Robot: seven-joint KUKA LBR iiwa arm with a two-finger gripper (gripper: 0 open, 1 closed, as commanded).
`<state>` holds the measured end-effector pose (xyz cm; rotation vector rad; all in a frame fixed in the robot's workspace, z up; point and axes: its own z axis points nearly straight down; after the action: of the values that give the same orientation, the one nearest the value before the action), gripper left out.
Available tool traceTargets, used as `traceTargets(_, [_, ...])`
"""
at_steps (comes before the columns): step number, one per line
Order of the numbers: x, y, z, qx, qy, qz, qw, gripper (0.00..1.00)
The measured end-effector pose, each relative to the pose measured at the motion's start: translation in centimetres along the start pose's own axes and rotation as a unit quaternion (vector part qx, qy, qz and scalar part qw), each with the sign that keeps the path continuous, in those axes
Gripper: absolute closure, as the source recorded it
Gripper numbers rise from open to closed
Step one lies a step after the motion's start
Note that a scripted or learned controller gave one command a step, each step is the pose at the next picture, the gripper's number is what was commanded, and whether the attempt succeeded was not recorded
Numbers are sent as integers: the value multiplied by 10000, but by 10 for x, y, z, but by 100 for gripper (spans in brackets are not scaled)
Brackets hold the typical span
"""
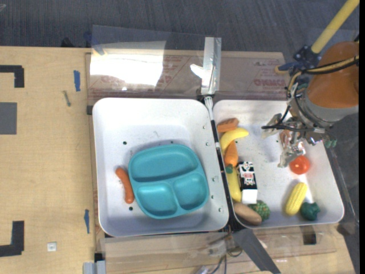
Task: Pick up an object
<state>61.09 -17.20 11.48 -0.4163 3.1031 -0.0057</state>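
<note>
The arm (333, 84) comes in from the right, its orange band cut off at the frame's edge, and the pincer (292, 150) hangs over the right bin (333, 210). The pincer is a tangle of thin metal and cables against the white floor, so whether it is spread or pressed together cannot be told. Just below and right of its tip lies a small red tomato (299, 165), touching or nearly touching it; nothing can be seen caught in the pincer.

Along the right bin's left wall sits a crowded row: an orange carrot (228, 124) at the top, a yellow banana (234, 136) beneath it, a second orange piece (230, 154), a long yellow piece (233, 186) partly hidden by a black-and-white box (247, 181), then a tan potato (247, 213) and a green broccoli (262, 210) overlapping near the front rim. An ear of corn (295, 197) lies toward the right, with a dark green lump (310, 211) beside it, too small to identify.

The left bin (114, 119) holds a blue divided plate (167, 180) and an orange sausage (125, 184) just beside the plate's left edge
</note>
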Motion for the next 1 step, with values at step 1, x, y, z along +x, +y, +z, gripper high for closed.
traceTargets(1, [56,-40,26,-2,10,18,10000,0])
